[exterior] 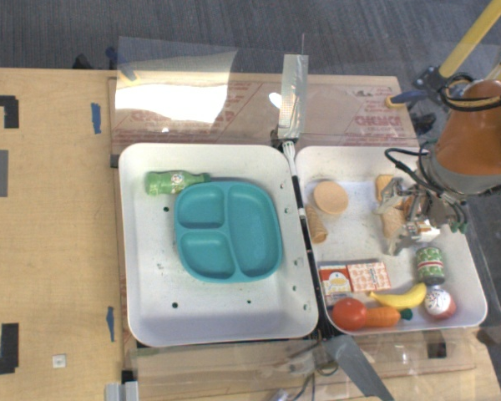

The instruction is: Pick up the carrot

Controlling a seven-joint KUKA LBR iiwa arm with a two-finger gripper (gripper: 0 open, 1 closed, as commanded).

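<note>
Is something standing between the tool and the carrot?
Yes. The tool is above the right bin; the carrot lies at its near edge. The banana and a small carton lie between them.

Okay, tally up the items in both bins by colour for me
Green: 1, bottle in the left bin
Teal: 1, divided plate
Tan: 2, ice cream cone and bread piece
Red and white: 3, carton, can, ball
Red: 1, tomato
Orange: 1, carrot
Yellow: 1, banana
Total: 10
</note>
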